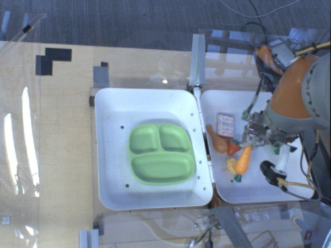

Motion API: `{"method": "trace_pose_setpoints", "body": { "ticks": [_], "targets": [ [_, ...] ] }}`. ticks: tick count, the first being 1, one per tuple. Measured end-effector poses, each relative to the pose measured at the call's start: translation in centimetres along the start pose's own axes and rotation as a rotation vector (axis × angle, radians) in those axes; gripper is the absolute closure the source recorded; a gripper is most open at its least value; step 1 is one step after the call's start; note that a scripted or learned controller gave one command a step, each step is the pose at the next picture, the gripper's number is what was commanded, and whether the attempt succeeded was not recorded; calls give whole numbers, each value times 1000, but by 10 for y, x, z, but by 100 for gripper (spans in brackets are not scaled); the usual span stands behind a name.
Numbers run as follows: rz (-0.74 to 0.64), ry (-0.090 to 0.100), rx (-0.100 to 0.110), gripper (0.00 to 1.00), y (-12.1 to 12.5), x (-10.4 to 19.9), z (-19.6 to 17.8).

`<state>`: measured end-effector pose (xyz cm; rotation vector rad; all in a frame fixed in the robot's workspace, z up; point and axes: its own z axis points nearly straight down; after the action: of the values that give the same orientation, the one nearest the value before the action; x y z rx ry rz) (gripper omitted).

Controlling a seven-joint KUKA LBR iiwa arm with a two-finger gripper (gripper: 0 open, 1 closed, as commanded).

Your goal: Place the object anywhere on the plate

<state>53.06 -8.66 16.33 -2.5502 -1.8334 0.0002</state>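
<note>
Two white bins are sitting side by side, and I am reaching into the right bin (pixel 258 190). To my left, in the left bin (pixel 108 138), the green plate (pixel 161 154) is lying flat. My gripper (pixel 250 137) is hovering just above the toy carrot (pixel 242 160); I cannot tell how far it is opened. A small patterned packet (pixel 224 125) and other toy pieces (pixel 220 142), possibly vegetables, are lying just left of it.

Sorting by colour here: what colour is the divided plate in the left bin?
Light green, plain to see in the camera view: the plate.
</note>
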Motion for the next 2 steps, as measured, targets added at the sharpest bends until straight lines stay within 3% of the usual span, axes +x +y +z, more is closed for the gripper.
{"method": "trace_pose_setpoints", "body": {
  "ticks": [1, 2],
  "targets": [
    [-298, 0, -2, 100, 21, 80, -20],
    [-629, 0, -2, 100, -12, 154, -19]
  ]
}}
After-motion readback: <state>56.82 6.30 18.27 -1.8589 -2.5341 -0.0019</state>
